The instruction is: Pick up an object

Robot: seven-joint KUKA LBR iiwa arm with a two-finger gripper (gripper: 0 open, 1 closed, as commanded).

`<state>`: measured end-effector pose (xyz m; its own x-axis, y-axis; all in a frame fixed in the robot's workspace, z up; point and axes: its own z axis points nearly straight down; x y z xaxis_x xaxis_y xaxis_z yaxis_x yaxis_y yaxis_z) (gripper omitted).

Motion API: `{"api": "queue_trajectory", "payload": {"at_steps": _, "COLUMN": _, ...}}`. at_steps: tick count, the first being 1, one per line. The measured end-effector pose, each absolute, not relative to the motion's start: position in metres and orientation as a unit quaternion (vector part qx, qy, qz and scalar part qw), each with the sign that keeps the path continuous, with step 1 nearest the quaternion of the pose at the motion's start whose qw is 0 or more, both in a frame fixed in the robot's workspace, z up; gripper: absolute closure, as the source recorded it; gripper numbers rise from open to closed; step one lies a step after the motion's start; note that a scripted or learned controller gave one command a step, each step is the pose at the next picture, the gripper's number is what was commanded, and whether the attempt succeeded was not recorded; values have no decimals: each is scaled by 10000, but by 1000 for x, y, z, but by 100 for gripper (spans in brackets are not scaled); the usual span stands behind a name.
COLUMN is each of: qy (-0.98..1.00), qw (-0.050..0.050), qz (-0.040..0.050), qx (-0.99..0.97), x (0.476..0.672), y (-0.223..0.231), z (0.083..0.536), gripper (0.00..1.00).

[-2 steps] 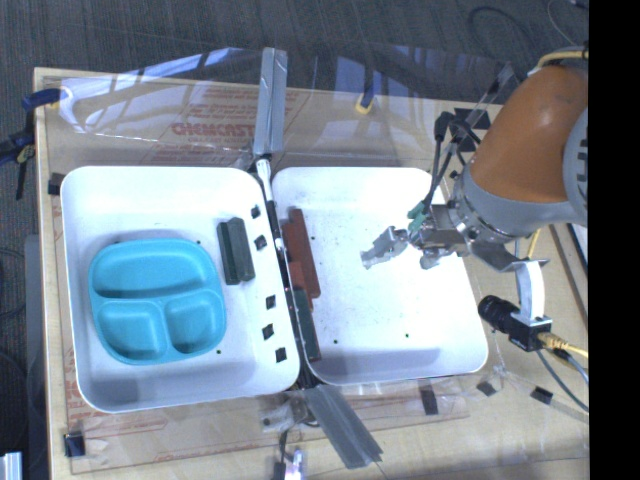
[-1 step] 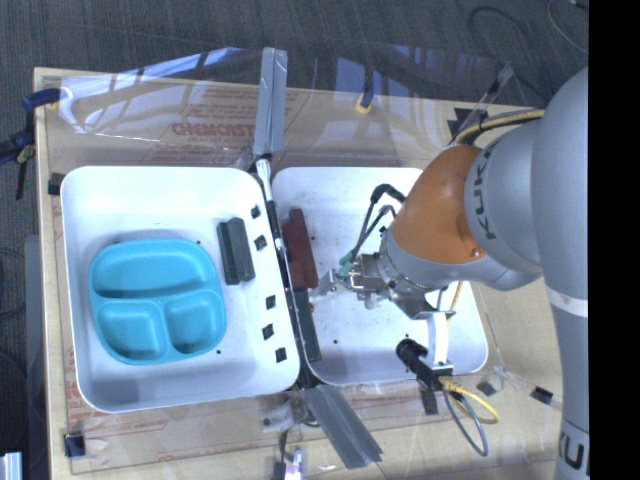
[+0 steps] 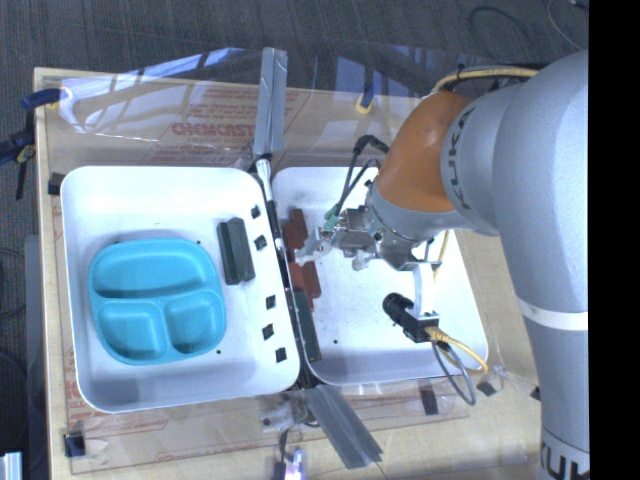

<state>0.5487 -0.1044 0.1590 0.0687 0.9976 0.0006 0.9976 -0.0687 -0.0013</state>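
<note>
Arm [image 3: 520, 168] over gripper [image 3: 318, 248], grip unclear; brown block [image 3: 296, 230] seemingly touching.

The grey arm [image 3: 545, 218] comes in from the right side of the camera view, its thick upper segment running down that side as a broad pale column. It bends toward the left, and the orange band [image 3: 425, 158] sits just above the wrist, rounded and facing upward. Below the band the wrist [image 3: 400, 233] narrows into a metal fitting crowded with cables [image 3: 350, 178] that loop up beside it. The gripper [image 3: 315, 246] points left and slightly downward, held low. Its tips are small and partly lost among the metal parts. A black cylinder with a yellow cable [image 3: 455, 348] hangs from the wrist's lower side.
</note>
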Motion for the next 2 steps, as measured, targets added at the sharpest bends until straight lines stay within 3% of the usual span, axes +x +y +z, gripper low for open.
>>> {"api": "queue_trajectory", "payload": {"at_steps": 2, "qy": -6977, "qw": -19, "qz": -18, "qx": -7163, "x": 624, "y": -123, "z": 97, "gripper": 0}}
